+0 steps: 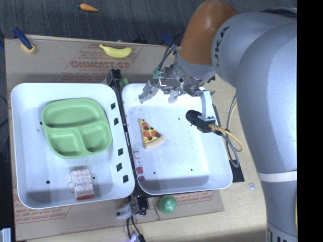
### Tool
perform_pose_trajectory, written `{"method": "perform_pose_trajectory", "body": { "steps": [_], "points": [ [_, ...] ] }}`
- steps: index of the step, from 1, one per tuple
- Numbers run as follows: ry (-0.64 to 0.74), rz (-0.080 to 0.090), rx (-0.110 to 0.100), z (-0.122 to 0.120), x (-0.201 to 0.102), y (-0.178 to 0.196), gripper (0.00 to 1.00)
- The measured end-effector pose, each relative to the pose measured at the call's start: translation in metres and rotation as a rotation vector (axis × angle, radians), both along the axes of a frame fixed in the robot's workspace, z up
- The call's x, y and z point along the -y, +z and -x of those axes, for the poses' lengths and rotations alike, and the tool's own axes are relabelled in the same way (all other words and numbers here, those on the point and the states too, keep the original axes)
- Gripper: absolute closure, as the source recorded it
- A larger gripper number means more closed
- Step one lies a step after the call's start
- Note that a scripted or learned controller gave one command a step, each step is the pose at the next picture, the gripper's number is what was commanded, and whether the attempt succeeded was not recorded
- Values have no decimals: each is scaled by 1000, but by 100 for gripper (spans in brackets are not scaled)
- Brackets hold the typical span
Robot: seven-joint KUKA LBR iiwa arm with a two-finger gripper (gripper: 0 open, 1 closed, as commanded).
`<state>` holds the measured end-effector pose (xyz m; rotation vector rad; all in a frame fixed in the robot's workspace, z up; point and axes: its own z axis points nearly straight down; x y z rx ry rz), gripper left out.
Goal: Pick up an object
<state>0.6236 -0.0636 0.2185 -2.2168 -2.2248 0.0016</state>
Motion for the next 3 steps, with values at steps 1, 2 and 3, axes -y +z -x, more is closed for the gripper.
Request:
{"method": "perform_pose_trajectory", "body": {
  "steps": [1,2,3],
  "points": [
    [0,1,2,-33,44,65,0],
    [-1,0,-3,-32,109,21,0],
    [2,0,0,-33,82,-128,0]
  ]
}}
